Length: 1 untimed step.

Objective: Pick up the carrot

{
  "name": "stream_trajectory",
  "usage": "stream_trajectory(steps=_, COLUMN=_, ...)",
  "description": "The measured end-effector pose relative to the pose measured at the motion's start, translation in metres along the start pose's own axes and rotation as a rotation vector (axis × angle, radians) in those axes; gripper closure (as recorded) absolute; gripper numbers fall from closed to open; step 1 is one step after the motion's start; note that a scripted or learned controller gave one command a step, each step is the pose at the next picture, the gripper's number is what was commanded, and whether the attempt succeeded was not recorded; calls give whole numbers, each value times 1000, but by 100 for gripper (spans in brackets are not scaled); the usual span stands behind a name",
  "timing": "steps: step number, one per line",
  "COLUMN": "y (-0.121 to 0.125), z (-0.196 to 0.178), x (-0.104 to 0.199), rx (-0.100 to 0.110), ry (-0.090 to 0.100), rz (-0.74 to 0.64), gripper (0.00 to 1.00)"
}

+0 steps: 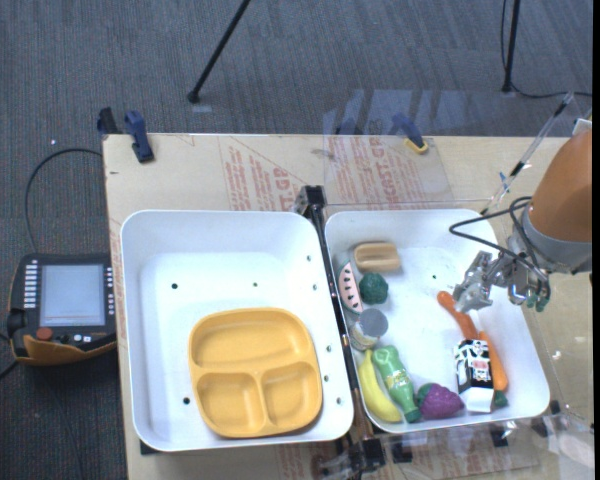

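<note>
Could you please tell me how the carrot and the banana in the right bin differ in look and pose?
The carrot is orange and fairly straight; the banana is yellow and curved. The carrot lies near the bin's right side, partly under the milk carton, just below the gripper; the banana lies by the left wall, against the green bottle. Both are long, slim and lie flat in the right bin.

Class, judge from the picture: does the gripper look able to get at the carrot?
Probably yes. The gripper hangs just above the carrot's bare upper end; the milk carton crowds only its lower part.
</note>
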<state>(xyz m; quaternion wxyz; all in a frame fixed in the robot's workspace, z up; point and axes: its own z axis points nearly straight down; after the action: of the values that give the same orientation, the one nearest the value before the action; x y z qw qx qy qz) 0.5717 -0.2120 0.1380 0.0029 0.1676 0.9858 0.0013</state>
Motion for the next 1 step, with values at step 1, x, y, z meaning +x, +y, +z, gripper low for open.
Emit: stream_trajectory(steps=1, y=1, z=-92, x=2, rx=-1, ry=-3, rz=-288, gripper=100)
